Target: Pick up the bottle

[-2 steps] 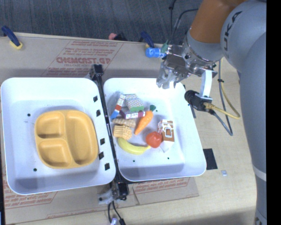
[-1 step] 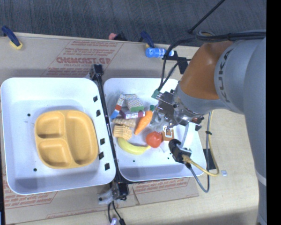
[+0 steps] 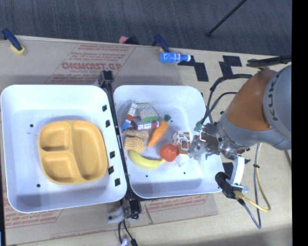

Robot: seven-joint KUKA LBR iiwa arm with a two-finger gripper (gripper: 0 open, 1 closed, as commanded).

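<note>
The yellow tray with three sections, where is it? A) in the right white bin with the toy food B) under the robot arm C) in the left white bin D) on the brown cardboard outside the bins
C: the yellow tray lies flat in the left white bin, while the carrot and banana sit in the right bin.

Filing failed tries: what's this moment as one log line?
arm: over right bin | gripper: beside toy pile | carrot, tomato, banana: in bin | tray: left bin
</note>
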